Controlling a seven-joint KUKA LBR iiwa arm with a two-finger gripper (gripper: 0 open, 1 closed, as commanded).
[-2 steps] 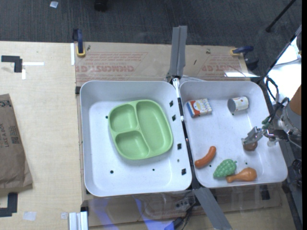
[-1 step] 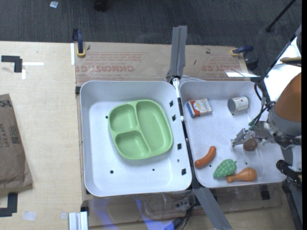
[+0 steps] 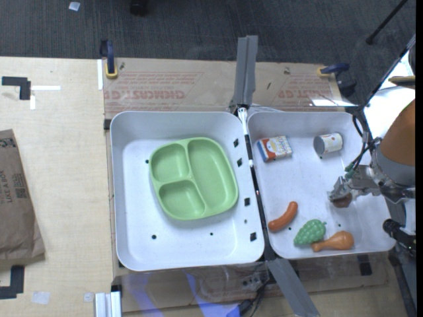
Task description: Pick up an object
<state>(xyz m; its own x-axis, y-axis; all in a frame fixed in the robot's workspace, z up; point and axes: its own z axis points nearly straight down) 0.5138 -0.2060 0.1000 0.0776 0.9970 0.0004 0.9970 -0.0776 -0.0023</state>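
The gripper (image 3: 342, 197) hangs low at the right bin's (image 3: 301, 170) right side (whether it grips anything I cannot tell), near the sausage (image 3: 283, 216).

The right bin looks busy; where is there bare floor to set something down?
In the right bin, bare floor lies in the middle, between the small box, the can, the sausage and the claw. The front edge is crowded: green grapes touch the drumstick.

One fixed overhead camera, slanted down, both white bins (image 3: 119, 197) in frame
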